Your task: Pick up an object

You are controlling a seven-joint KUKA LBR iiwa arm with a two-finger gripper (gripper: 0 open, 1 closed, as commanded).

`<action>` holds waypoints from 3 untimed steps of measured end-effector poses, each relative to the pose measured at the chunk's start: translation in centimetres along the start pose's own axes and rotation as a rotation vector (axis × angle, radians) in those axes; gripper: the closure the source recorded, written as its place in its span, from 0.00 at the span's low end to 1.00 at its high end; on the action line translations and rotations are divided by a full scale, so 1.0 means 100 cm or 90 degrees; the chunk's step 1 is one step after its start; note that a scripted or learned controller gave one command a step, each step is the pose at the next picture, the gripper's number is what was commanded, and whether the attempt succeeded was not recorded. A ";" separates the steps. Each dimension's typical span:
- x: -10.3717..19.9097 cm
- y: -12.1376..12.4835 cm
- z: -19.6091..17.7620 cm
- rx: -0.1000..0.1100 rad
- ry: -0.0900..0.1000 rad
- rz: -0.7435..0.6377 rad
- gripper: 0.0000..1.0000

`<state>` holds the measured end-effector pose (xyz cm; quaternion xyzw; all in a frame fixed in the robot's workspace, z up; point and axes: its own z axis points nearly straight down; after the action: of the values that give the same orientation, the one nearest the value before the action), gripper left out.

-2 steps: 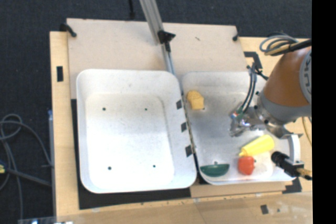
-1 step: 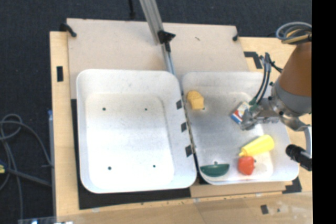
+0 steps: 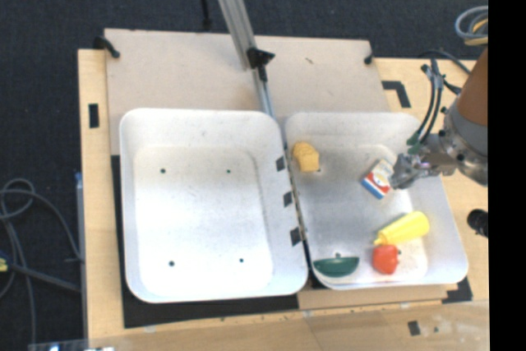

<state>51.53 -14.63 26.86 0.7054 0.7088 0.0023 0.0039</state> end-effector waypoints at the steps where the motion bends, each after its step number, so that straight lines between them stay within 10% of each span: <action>1: 0.059 0.013 -0.003 0.003 0.002 -0.002 1.00; 3: 0.167 0.028 0.007 0.004 0.003 -0.002 1.00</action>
<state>54.24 2.08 26.12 0.7040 0.7102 0.0014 0.0001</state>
